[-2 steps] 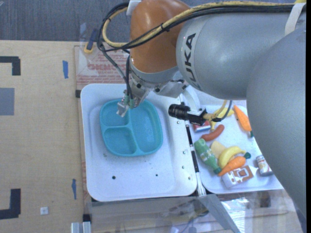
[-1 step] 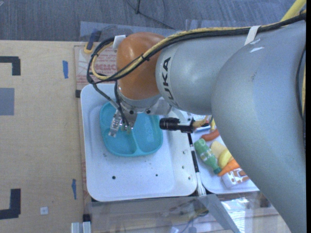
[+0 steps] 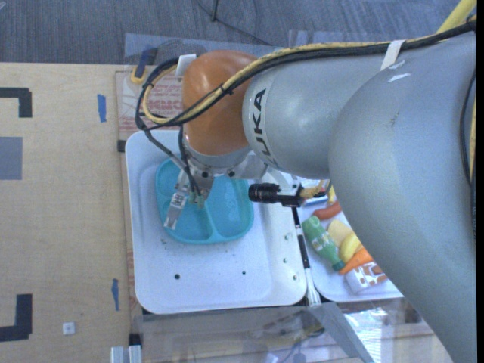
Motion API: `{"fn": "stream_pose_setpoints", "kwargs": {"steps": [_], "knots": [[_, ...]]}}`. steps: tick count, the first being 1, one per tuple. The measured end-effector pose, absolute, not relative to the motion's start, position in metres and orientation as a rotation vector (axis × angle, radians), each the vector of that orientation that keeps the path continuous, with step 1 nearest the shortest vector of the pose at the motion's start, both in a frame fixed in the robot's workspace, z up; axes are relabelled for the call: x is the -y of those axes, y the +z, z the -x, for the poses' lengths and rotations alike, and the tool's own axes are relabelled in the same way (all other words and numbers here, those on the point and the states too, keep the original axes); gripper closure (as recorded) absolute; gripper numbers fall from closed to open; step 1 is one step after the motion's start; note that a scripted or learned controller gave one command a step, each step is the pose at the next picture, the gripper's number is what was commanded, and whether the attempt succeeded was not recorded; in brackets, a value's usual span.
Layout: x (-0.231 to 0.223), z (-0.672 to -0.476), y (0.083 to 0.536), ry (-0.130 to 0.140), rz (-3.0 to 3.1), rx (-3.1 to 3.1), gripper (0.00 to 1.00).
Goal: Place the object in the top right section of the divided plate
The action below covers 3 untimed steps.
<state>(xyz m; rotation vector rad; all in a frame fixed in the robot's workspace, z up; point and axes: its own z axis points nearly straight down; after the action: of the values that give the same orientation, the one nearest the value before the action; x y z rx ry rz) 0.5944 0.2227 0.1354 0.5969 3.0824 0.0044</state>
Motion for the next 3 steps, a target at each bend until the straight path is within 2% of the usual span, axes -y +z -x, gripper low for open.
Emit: {"fn": "stream_pose_setpoints", "kwargs": {"steps": [1, 2, 3], "knots": [[-0.223, -0.596, 0.147, 0.012, -0.599, -3.077, 1.00], [-0.223, -0.598, 0.158, 0.021, -0.603, -3.071, 1.00], [-0.227, -0.629, 0.116, 0.020, 0.107, -3.108, 1.00]]}}
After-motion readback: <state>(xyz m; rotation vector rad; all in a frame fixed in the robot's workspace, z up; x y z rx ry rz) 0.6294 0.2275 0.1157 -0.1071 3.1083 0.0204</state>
